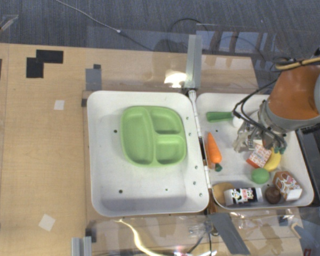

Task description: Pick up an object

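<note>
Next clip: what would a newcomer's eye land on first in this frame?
Probably the bright green divided plate sitting alone in the left bin. Next, the arm's orange band over the crowded right bin, with the gripper low among a carrot, a banana and a lime.

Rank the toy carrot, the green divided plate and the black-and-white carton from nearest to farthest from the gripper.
1. Orange toy carrot, just left of the gripper in the right bin.
2. Black-and-white carton, along that bin's near edge.
3. Green divided plate, in the left bin.
</note>
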Robot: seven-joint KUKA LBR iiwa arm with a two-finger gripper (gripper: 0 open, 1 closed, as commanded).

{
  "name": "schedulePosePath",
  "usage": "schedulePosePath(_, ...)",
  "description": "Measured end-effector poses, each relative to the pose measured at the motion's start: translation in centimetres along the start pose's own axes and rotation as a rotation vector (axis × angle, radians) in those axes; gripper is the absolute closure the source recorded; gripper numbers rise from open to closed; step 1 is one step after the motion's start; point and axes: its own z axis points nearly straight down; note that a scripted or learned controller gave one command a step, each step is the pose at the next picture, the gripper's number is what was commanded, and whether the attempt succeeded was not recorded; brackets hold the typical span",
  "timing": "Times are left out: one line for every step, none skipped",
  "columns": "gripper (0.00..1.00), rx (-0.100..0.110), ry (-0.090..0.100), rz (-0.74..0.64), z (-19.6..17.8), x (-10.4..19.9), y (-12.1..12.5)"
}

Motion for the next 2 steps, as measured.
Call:
schedulePosePath(1.00, -0.006, 0.020, -0.498, -12.6, -3.6, -6.2)
schedulePosePath(1.00, -0.012, 0.020, -0.779, -0.3, -1.8, -6.9)
